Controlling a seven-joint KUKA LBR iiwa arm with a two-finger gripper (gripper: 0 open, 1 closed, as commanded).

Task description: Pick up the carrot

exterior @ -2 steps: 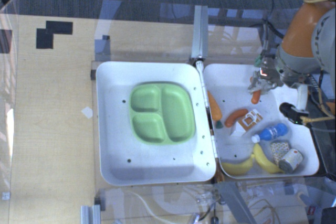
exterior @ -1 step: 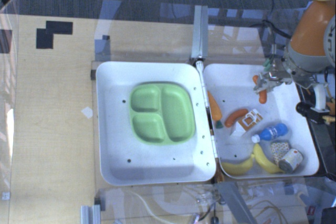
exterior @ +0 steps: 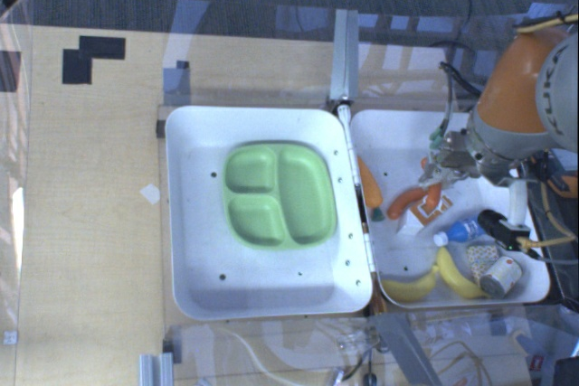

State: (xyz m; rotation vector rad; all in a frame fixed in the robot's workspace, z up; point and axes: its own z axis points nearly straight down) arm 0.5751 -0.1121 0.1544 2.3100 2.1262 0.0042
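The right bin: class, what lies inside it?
In the right bin: a carrot along its left wall, two bananas, a small bottle, a can and the gripper. What lies beneath the arm is covered.

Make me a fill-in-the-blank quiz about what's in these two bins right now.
1. The green divided plate lies in the ___ bin.
2. The plate has ___ compartments.
3. The carrot lies along the right bin's ___ wall.
4. The two bananas are colored ___.

Missing words: left; three; left; yellow
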